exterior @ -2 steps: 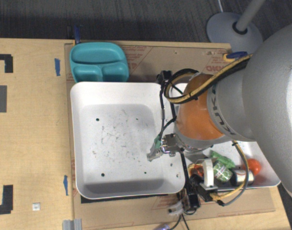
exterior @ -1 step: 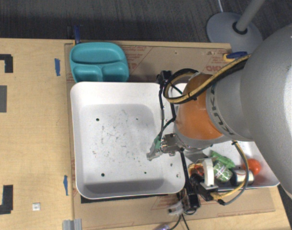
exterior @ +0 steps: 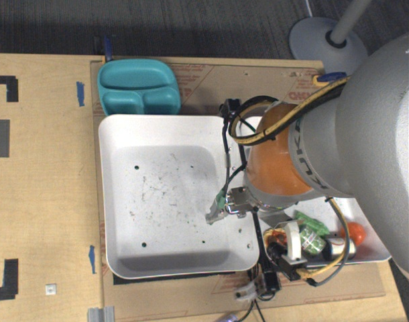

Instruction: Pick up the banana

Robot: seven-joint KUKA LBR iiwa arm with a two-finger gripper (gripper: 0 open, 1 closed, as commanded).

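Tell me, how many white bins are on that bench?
2. The left white bin lies in open view in the middle; the right white bin sits beside it, mostly hidden under the arm.

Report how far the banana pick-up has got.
Done: nothing visibly; no banana sits in the pincer. In hand: the grey arm with the orange band hangs over the seam between the shallow white left bin and the right bin, its pincer low over the left one. Left: finding, grasping and lifting the banana.
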